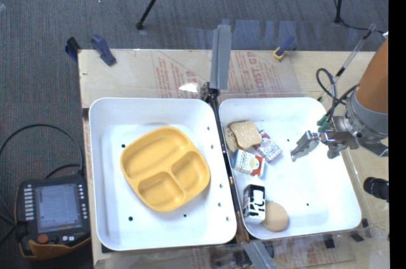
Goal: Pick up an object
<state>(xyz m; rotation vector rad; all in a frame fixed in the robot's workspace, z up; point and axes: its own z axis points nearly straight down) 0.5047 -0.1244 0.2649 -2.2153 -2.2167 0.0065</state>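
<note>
the gripper point(303, 148) hangs over the right bin point(330, 198), in its open middle part, with its fingers pointing left toward the pile; they look slightly spread with nothing between them, so i read it as open and holding nothing. just left of it lies the cluster of things: a small packet point(270, 150) nearest, then a carton point(248, 163) below and left of it, and a cracker point(245, 134) at the far side, all close against the bin's left wall. the carton seems the likeliest target; its long axis runs roughly left to right, tilted a little, with its red end toward the gripper. near the bin's near edge sit a black can point(255, 203) and a round bun point(275, 216), touching. the risks as i judge them: the things overlap, so closing may catch the packet with the carton or push the pile into the wall; flat pieces may slip out; and a grasp along the long axis would not span it. the left bin point(108, 134) holds a yellow tray point(165, 167).
</note>
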